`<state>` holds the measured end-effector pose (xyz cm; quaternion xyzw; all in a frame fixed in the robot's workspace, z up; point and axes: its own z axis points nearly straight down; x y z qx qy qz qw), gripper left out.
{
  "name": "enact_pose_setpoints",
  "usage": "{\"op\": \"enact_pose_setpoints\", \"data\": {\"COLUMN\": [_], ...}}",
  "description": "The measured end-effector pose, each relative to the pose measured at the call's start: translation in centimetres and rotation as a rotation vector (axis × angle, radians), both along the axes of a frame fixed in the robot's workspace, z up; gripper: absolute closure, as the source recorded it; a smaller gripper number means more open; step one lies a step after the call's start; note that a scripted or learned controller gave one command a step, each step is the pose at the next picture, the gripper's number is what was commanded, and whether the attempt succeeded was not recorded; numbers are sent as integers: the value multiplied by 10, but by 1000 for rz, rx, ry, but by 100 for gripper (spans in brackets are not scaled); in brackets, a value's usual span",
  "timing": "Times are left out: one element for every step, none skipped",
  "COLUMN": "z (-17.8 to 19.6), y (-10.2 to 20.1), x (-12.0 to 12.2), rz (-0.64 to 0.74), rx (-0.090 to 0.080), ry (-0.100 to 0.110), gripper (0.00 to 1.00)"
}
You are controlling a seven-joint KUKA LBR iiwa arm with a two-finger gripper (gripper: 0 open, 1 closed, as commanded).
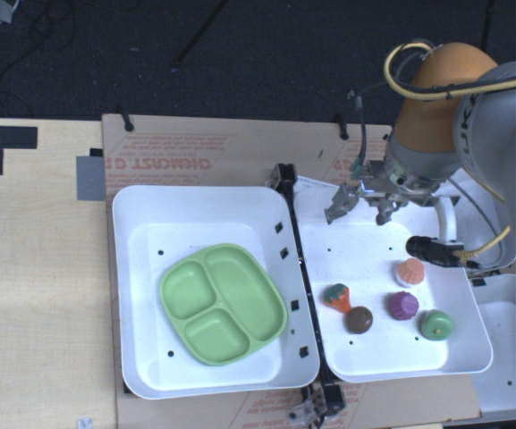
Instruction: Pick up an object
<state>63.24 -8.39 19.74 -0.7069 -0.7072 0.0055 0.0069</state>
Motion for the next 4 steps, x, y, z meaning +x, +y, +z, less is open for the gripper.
{"op": "enact_pose_setpoints", "data": {"z": [9, -55, -109, -96], "y": [0, 1, 2, 1], "x": [3, 2, 1, 2], "rz": [1, 1, 0, -3], "rx": [-1, -1, -1, -2], "ry": [-14, -10, -9, -13], "gripper": [0, 0, 0, 100]}}
